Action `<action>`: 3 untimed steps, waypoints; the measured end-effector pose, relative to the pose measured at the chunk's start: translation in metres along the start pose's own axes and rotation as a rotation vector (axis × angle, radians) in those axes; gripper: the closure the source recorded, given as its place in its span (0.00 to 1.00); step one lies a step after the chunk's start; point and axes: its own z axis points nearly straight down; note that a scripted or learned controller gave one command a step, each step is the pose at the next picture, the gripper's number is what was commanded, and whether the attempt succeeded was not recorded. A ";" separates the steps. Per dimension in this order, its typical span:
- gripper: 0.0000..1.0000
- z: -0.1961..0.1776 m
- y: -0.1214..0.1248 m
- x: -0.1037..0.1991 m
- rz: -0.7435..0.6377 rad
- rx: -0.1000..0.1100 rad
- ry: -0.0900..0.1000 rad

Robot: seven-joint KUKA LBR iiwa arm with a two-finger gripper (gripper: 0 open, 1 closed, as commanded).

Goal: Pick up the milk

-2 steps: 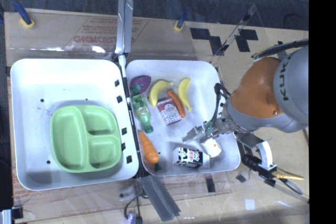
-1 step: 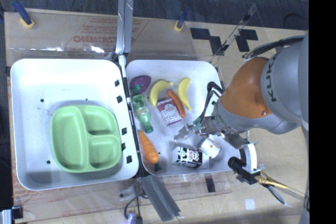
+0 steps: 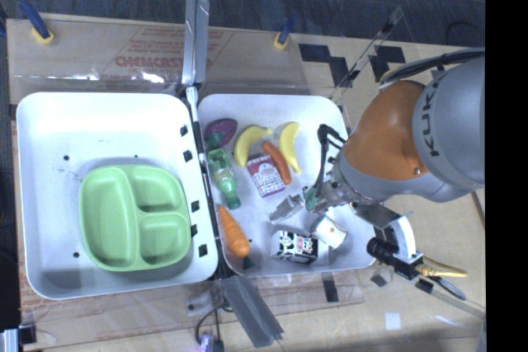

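Observation:
The milk (image 3: 297, 246) is a small carton with black and white cow patches. It lies on its side near the front edge of the right bin (image 3: 247, 105). My gripper (image 3: 290, 208) hangs over the bin's middle, just above and behind the carton, and nothing shows in it. The grey arm with its orange band (image 3: 388, 144) comes in from the right and hides the bin's right side.
The right bin also holds a white cup (image 3: 332, 232) next to the milk, a carrot (image 3: 233, 233), a green bottle (image 3: 223, 177), a red carton (image 3: 266, 176), two bananas (image 3: 289, 143) and a purple vegetable (image 3: 220, 130). A green divided plate (image 3: 136, 217) lies in the left bin (image 3: 49, 119).

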 end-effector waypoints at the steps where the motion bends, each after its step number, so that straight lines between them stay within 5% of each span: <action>1: 0.00 0.032 -0.006 -0.018 -0.199 0.004 0.004; 2: 0.00 -0.024 -0.001 -0.006 -0.633 -0.001 -0.001; 3: 0.00 -0.078 0.017 0.025 -0.450 -0.001 -0.001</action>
